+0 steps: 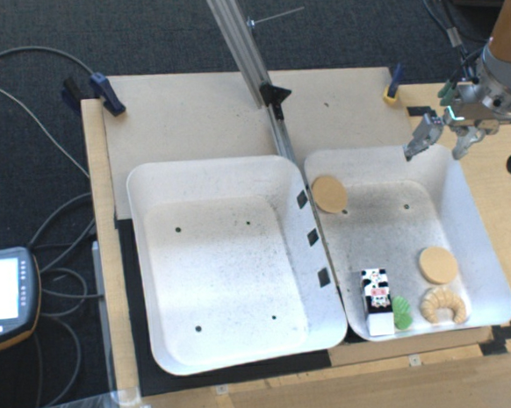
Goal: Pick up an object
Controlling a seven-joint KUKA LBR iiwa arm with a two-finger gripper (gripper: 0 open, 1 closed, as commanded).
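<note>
- The grey 2-finger claw (444, 142) hangs over the right white bin's (473, 226) far right corner, fingers spread apart, gripping nothing.
- A tan round disc (330, 194) lies at the far left edge, well apart.
- Near corner: a second tan disc (438, 264), a beige croissant-shaped toy (445, 305) lying crosswise, a green piece (401, 312), and a black-and-white cow-print carton (377, 301) lying lengthwise near-to-far.

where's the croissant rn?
The croissant sits in the right bin, near its front right corner, just below a round tan disc and right of a green piece.
</note>
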